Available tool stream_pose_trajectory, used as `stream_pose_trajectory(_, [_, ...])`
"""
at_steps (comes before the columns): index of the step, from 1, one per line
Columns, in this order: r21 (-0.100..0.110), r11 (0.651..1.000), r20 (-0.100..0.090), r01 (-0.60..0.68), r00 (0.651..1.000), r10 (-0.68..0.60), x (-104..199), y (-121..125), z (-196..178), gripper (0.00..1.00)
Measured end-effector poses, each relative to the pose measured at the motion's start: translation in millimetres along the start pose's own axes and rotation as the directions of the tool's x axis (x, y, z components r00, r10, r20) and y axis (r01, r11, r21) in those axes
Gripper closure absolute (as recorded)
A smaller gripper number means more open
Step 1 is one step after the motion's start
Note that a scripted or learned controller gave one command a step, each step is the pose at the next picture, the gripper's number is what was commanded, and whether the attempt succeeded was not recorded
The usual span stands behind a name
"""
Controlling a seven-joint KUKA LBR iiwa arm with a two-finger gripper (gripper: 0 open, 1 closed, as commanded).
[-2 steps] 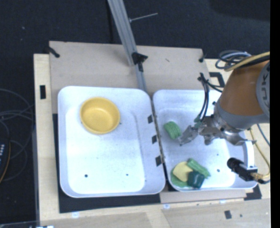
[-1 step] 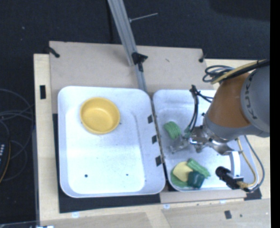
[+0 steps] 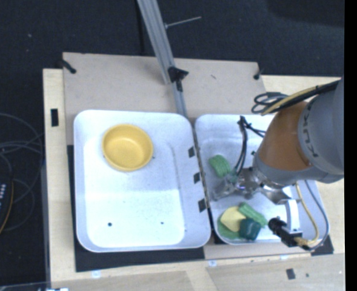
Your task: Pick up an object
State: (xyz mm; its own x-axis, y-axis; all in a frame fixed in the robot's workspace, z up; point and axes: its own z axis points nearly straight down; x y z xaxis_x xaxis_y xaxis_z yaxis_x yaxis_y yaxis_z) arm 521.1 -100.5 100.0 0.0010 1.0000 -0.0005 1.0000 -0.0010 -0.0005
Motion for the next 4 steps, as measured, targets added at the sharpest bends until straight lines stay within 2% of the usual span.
stream_pose_trajectory(1, [-0.004, 1.0, -0.001, -0.001, 1.0, 0.001, -0.1, 1.2, -11.8, 1.0])
stream_pose_trajectory(3, [-0.006, 1.0, 0.0, 0.001, 1.0, -0.001, -4.1, 1.8, -126.2, 1.0])
stream_pose_trajectory(4, [-0.002, 1.0, -0.002, 0.006, 1.0, -0.006, 57.1, 2.3, -124.5, 1.0])
